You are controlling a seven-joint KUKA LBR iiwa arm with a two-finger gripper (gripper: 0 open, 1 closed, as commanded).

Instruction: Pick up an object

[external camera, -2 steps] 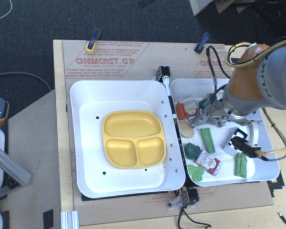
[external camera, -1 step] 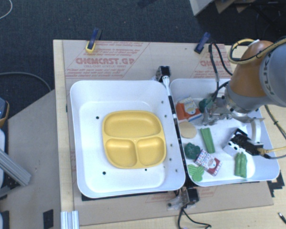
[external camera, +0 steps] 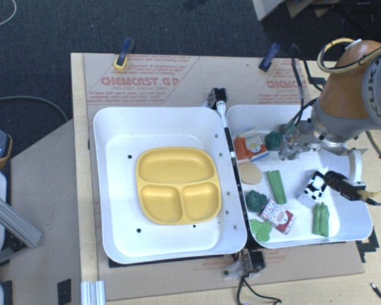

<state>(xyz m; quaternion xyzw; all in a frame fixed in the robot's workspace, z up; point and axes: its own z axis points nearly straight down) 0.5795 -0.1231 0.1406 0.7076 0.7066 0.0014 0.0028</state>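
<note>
Reaching into the right bin [external camera: 362, 224], tool [external camera: 291, 146] low beside dark green object [external camera: 274, 139], grip state unclear, arm cropped at right.

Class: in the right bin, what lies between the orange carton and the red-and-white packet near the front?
In the camera view, a tan disc and dark green toy lie between orange carton and packet.

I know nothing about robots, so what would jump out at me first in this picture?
Most eye-catching is the big yellow plastic tray with three compartments, lying in the middle of the left white bin. Next comes the grey robot arm with its orange band, reaching in from the right over the right white bin. That bin holds a scatter of small toys, among them a green stick-shaped piece and a black-and-white block.
</note>
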